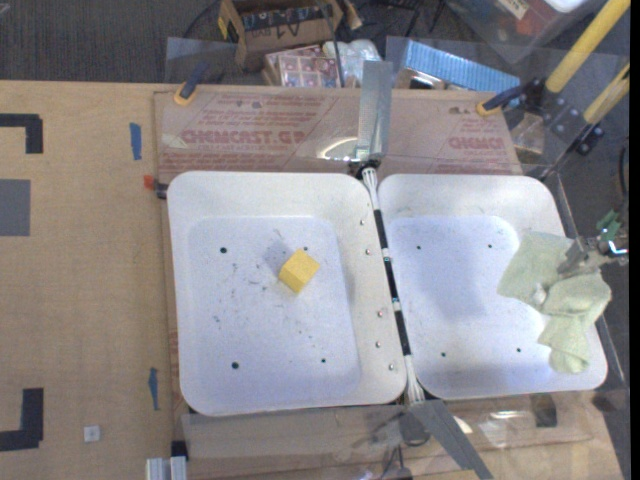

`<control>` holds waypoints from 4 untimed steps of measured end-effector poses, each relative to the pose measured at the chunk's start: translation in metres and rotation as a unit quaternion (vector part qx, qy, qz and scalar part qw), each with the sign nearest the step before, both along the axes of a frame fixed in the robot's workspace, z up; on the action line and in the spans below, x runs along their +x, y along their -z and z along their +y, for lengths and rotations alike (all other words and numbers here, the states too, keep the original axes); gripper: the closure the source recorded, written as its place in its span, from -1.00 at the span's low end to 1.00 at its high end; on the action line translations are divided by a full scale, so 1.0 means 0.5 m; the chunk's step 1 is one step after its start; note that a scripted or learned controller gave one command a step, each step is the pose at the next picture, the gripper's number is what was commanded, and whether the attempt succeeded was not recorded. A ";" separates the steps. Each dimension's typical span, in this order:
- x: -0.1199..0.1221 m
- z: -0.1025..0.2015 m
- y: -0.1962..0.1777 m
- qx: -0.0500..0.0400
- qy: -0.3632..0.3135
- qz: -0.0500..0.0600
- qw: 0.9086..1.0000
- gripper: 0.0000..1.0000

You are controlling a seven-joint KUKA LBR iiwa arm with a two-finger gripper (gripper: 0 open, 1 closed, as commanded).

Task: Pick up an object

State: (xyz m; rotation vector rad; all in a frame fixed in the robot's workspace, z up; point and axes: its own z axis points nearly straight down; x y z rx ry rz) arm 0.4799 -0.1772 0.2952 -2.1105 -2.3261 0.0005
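My pincer is on the cloth.
At the right edge, my pincer [590, 256] pinches the pale green cloth [553, 293] over the right bin [450, 208]. Next I think I must lift it slowly.

You had two bins side by side on the surface [80, 268]. A block [298, 271] lay near the middle of the left bin [200, 368]. A cloth [556, 298] lay at the right bin's [450, 368] right edge, touching the gripper [590, 255].
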 end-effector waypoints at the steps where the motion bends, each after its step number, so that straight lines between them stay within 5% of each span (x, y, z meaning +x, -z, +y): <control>1: 0.014 0.010 -0.084 -0.002 -0.093 -0.003 0.996 1.00; 2: 0.024 0.098 0.122 0.000 -0.130 -0.001 0.992 1.00; 3: -0.001 -0.026 0.214 0.000 -0.281 -0.001 0.960 1.00; 4: 0.007 0.069 0.408 -0.003 -0.062 -0.007 0.998 1.00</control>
